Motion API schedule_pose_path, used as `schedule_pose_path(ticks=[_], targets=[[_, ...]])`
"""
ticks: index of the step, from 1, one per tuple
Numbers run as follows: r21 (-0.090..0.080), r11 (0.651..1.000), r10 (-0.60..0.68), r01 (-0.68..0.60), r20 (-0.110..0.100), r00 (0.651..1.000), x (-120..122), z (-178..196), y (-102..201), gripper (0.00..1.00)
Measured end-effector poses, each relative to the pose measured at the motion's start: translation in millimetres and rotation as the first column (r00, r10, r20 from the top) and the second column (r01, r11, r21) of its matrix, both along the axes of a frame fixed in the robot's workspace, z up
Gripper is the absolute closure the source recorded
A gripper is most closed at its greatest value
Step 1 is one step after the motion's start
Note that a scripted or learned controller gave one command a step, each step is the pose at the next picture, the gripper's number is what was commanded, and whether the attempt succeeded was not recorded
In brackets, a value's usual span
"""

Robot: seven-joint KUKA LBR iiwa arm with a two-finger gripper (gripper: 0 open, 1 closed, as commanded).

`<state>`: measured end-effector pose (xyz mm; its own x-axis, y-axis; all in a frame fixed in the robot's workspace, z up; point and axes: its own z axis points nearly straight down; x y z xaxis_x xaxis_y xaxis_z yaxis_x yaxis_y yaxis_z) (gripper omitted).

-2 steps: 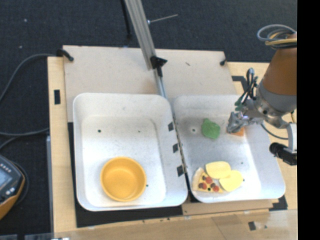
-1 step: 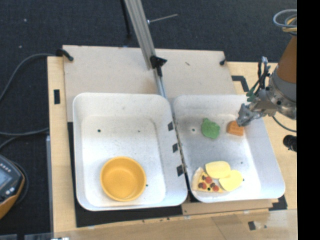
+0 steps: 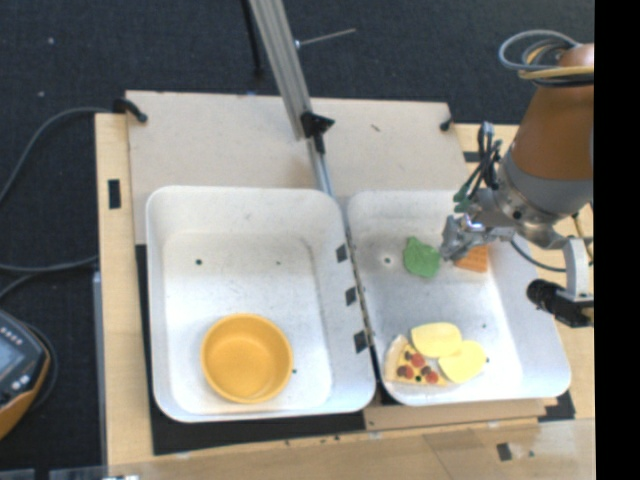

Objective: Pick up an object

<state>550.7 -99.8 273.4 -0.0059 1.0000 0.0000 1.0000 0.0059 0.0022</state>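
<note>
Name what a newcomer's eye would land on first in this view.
The yellow bowl stands out, sitting alone at the near end of the left bin. In the right bin, the arm's hand hangs low between a green piece and an orange piece, with a pizza slice toy and yellow pieces nearer the front.

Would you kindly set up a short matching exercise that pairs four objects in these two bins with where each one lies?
Things:
1. yellow bowl
2. green object
3. orange object
4. pizza slice toy

Places:
A. right bin, near front edge, beside the yellow pieces
B. left bin, front part
C. right bin, just left of the hand
D. right bin, partly hidden under the hand

Pairs: 1-B, 2-C, 3-D, 4-A
</note>
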Motion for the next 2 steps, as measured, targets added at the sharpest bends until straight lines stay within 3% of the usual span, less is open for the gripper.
schedule_pose_path(ticks=[2], targets=[[0.002,1.0,0.002,-0.002,0.0,1.0,7.1,-11.9,109.7,1.0]])
